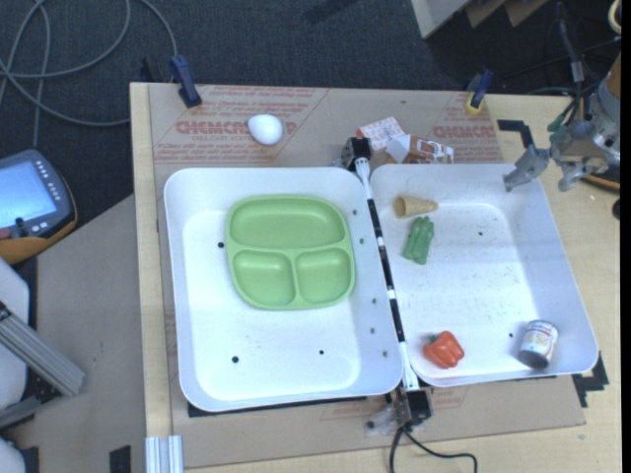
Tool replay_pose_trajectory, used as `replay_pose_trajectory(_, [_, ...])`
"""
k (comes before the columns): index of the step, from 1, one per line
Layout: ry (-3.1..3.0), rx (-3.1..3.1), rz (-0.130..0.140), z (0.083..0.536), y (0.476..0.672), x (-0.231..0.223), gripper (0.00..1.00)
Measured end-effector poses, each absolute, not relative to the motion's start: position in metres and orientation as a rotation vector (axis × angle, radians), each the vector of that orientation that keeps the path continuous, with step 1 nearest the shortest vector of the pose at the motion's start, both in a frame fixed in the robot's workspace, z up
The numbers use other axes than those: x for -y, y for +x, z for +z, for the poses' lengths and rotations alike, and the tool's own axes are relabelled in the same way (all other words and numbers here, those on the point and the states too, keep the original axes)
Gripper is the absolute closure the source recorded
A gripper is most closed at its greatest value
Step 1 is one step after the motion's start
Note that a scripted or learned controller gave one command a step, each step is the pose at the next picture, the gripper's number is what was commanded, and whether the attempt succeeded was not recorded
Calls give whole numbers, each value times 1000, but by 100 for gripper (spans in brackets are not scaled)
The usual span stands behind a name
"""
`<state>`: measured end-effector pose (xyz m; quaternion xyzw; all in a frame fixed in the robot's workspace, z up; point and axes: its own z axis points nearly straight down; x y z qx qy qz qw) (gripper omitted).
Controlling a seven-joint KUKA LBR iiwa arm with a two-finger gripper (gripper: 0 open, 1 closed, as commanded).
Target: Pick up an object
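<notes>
The tool hangs over the right bin's far corner, above 4 scattered objects.

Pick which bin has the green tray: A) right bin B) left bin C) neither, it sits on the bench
B: the green tray lies flat in the left bin, while the right bin has the cone, green toy, red pepper and can.

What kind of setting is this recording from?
Probably a robotics lab bench: two white bins clamped to a board, toy food such as a small orange pepper, and loose cables on carpet.
</notes>
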<state>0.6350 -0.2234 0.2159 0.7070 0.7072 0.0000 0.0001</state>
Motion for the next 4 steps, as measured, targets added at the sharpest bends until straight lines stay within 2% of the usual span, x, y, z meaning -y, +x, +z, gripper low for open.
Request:
replay_pose_trajectory(1, [2222,-2223,-1,87,570,168,0])
replay_pose_trajectory(2, [2219,-2222,2,109,653,110,0])
replay_pose_trajectory(3, [2222,-2224,-2,84,640,97,0])
replay_pose_trajectory(4, [2224,-2222,-1,85,609,93,0])
